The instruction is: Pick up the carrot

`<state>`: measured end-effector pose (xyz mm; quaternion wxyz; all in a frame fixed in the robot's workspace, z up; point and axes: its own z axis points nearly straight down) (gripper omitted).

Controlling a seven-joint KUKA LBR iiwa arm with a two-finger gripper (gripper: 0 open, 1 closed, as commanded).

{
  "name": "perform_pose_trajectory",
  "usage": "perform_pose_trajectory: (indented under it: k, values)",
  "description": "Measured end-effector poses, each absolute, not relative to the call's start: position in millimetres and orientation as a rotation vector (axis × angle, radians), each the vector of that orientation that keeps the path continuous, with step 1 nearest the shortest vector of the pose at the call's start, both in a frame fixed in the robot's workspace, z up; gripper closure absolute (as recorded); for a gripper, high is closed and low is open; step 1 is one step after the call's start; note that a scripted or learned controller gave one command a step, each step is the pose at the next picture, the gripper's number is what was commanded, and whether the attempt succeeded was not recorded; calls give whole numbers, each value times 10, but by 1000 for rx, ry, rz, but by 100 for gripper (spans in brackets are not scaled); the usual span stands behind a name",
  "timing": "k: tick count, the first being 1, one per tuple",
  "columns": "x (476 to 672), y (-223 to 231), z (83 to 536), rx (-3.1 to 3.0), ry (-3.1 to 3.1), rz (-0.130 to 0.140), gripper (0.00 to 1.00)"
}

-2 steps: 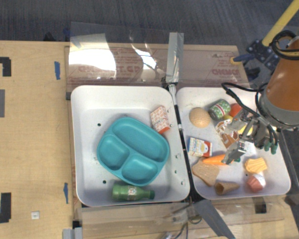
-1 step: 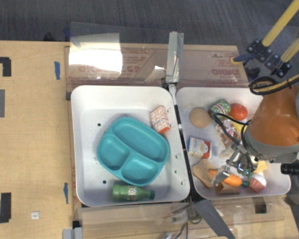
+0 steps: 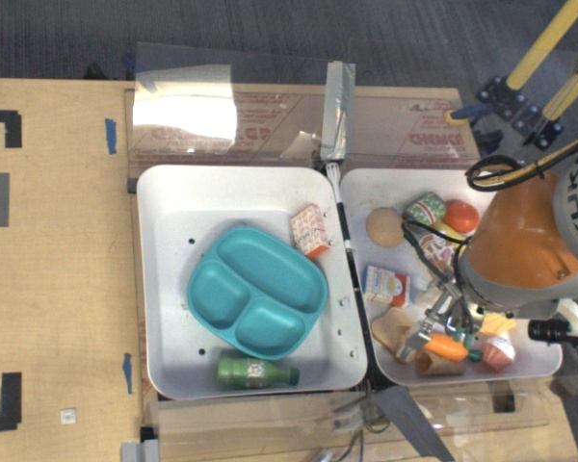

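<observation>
While the arm reaches in over the right bin, the scene is laid out as follows.

Landmark: the right bin, one of two white bins set side by side on the counter.

Carrot: a small orange carrot is seen lying flat near the front edge of the right bin, among other toy foods, with what looks like a green stub at its right end.

Gripper: the gripper is lowered into the front part of the right bin, just beside the carrot's left end and apparently touching it.

Fingers: the metal fingers are seen above and to the left of the carrot; how far apart they stand cannot be told, and nothing is shown held between them.

Neighbours: a red and green item and a tan ball lie toward the back of the right bin; a small carton lies at its middle left.

Handling, as a judgement: the carrot is probably a light, stiff, smooth plastic toy, so slipping is likely.

Hold, as a judgement: it is best taken across its thick middle, at right angles to its length.
</observation>
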<state>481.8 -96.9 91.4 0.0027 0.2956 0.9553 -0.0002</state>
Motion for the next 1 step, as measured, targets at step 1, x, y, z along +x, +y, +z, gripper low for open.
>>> perform_pose_trajectory:
  k: [1]
  values:
    - [4843, -954, 1020, 923, 2987, 4, 100]
